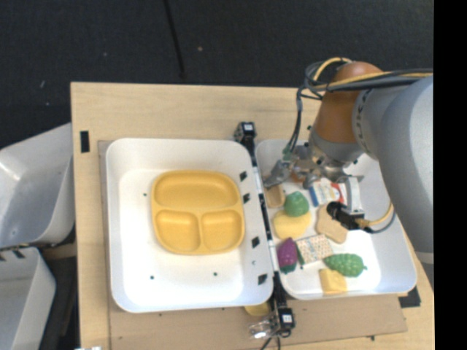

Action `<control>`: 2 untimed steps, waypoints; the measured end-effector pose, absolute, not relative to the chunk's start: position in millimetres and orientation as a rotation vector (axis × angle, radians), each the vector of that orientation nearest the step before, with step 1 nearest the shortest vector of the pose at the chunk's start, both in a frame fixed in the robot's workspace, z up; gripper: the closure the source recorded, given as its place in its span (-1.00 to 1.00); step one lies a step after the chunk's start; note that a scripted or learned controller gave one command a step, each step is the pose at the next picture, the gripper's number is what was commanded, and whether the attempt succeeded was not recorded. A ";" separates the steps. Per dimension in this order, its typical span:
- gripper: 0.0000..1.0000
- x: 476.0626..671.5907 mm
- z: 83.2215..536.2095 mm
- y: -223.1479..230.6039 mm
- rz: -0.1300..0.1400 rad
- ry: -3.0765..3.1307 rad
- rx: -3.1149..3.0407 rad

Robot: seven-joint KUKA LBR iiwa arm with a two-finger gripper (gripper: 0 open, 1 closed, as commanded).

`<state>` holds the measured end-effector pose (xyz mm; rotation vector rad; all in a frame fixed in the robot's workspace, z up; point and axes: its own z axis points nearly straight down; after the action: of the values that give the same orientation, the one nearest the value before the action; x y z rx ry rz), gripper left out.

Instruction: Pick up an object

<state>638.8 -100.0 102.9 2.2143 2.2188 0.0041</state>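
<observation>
Claw (300, 168) tips hidden, R bin (387, 268).

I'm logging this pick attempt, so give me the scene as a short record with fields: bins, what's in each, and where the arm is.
left bin: holds a yellow tray with three compartments
right bin: holds a pile of small toy items
items: green ball, yellow lump, purple piece, green bumpy piece, yellow block
arm: reaching over the far end of the right bin
pincer: low over the items, state unclear
</observation>
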 end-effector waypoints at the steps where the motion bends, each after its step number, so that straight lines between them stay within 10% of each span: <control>1: -1.00 620.3 103.0 -104.9 0.005 2.221 2.214; 2: -1.00 622.9 138.0 -47.0 0.031 2.244 2.221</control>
<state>622.9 -47.0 138.0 2.2215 2.2443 0.0306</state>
